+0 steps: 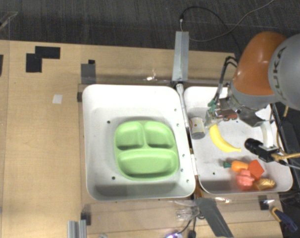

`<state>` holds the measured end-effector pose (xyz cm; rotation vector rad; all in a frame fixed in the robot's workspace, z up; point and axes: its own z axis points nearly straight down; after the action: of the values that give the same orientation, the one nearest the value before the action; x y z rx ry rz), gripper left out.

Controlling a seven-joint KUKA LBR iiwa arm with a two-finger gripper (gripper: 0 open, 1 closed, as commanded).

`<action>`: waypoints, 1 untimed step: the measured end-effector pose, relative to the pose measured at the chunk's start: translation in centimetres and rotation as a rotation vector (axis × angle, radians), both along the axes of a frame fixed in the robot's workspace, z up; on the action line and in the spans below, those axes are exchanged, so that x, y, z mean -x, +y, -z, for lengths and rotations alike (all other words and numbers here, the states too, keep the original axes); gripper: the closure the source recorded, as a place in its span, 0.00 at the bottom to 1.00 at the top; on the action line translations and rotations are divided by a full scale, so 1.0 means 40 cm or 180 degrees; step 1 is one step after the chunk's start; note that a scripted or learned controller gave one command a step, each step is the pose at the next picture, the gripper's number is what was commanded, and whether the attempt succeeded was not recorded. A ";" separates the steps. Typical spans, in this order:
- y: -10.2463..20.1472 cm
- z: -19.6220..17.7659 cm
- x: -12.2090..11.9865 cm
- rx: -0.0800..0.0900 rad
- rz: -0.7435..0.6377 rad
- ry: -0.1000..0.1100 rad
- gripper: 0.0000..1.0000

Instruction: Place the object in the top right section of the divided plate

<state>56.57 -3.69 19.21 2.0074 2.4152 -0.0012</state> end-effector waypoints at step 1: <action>0.116 0.026 -0.053 -0.0003 -0.0560 -0.0004 1.00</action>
<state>58.69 0.97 18.18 1.7871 2.5819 0.0013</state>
